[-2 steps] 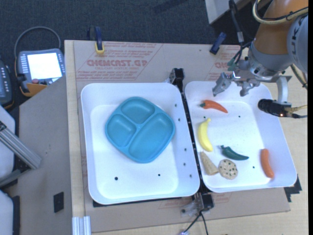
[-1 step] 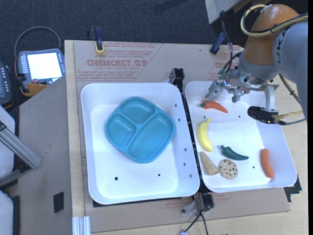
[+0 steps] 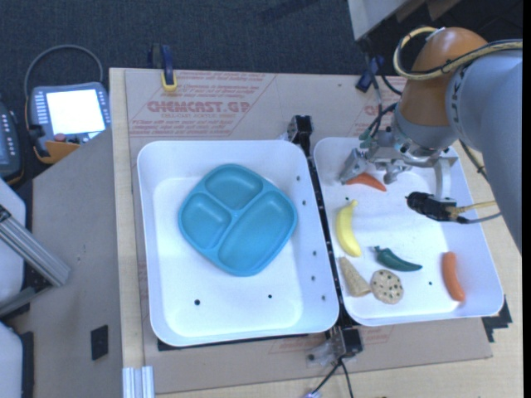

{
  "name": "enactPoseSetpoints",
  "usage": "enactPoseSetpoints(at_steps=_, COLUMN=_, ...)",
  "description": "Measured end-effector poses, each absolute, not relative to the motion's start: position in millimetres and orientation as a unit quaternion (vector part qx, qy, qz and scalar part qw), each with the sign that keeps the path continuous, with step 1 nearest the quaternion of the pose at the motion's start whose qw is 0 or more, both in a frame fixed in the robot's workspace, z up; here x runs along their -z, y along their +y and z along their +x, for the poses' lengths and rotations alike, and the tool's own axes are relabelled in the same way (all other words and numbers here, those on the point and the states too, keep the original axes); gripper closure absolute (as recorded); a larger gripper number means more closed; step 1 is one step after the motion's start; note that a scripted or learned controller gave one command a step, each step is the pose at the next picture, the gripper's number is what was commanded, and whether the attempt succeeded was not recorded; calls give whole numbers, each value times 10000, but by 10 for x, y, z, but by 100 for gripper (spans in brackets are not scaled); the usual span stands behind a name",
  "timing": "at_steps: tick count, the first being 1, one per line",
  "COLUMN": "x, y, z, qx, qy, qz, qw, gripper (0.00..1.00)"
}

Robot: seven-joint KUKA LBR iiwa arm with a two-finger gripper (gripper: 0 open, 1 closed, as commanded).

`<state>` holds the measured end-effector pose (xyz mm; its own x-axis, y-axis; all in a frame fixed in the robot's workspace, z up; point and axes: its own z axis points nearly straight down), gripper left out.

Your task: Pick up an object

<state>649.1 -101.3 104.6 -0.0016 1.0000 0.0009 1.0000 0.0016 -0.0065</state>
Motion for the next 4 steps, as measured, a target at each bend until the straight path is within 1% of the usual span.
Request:
enactPoseSetpoints(at_steps=1, x=-871, y=-1022, z=6509, qx=0, qy=-7076, qz=-7066, qw=-28, gripper=0)
enactPoseSetpoints(at_steps=2, x=-990, y=-1028, z=6516, qx=6, qy=-7075, qz=-7067, qw=-44, gripper=100)
enactPoseSetpoints(at_steps=3, x=-1489, y=-1121, z=6521, qx=17, qy=-7070, qz=-7072, qw=-31, gripper=100)
enactPoseSetpoints(at_steps=4, x=-2033, y=-1122, z=6540, qx=23, qy=-7074, qz=-7068, qw=-37, gripper=100)
